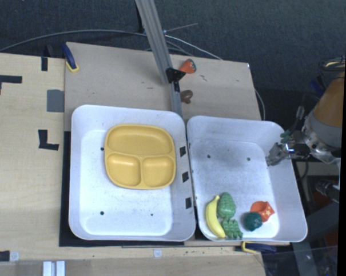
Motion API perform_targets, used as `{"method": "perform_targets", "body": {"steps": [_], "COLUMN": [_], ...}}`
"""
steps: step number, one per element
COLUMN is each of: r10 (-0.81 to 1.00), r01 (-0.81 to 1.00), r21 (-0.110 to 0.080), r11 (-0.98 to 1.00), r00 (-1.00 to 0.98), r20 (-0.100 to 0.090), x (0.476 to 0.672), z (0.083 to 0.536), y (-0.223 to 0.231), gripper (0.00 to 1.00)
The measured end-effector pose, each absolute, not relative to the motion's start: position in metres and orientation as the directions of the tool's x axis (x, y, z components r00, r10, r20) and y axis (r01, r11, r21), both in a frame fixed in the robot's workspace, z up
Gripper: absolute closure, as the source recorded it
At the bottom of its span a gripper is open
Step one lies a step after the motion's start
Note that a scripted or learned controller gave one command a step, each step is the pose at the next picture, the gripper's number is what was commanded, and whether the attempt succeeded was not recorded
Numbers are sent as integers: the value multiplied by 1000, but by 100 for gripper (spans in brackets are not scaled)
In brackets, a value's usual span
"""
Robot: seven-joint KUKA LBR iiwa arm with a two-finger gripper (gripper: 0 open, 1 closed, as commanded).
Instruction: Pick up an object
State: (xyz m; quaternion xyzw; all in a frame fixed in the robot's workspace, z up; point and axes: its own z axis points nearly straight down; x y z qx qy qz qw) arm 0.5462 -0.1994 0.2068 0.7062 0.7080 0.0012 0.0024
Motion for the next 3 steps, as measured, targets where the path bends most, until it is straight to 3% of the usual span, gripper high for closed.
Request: {"method": "perform_targets", "body": {"steps": [1,2,3], "r10": [1000,1000,1000], "r01": [1000,1000,1000], "r21": [6,0,0], "r11": [3,7,6], "r00": [-3,-7,-6], "r20": [-2,2,0], "x": [549,568,599], "z": [268,271,264], "y": [-193,-143,-97], "gripper": [100,100,100]}}
